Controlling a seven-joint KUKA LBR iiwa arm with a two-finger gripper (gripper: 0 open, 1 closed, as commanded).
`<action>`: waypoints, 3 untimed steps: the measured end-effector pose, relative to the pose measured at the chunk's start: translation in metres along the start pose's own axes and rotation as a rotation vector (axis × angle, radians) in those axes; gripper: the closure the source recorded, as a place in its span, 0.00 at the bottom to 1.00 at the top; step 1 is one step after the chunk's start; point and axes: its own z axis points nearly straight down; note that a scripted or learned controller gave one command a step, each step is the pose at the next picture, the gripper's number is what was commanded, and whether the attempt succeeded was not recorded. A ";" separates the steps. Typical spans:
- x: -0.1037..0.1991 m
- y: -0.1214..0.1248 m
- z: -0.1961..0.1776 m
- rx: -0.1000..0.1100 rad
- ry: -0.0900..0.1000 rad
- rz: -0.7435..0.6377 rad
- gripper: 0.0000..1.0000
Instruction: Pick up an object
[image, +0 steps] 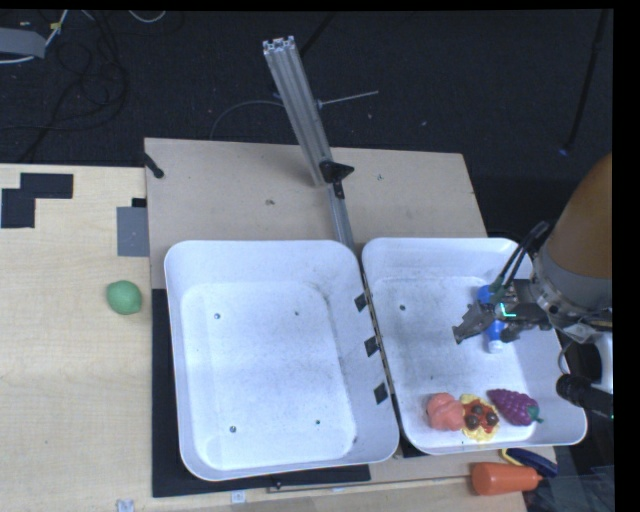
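The grey arm with its orange band reaches in over the right shallow white plastic bin (420, 262), and its hand (478, 326) hangs above the bin's floor, in the upper right part of the tray. Whether the hand is open or closed cannot be told from this view; nothing can be seen held in it. A small blue-and-white piece sits right at the hand, but it is too small to say whether it is a loose object or part of the tool.

The clear candidates for picking lie below the hand, toward the bin's near edge: a salmon-pink rounded toy (444, 411), a small yellow toy with red and dark spots (480, 419) touching it, and a purple bunch of plastic grapes (513, 406) just beside that. The left shallow white plastic bin (190, 270) lies well apart from the hand.

The step in hand looks like the approach, with no grasp yet made. The next move probably calls for carrying the hand toward the near edge and descending over one toy. The grapes, at the end of the row, seem the easier target, since the other two crowd each other.
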 end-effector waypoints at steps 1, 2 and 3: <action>0.000 0.000 0.000 0.000 0.000 0.000 0.00; -0.003 -0.002 0.043 0.004 0.000 0.000 0.00; -0.002 -0.010 0.088 0.004 0.001 0.000 0.00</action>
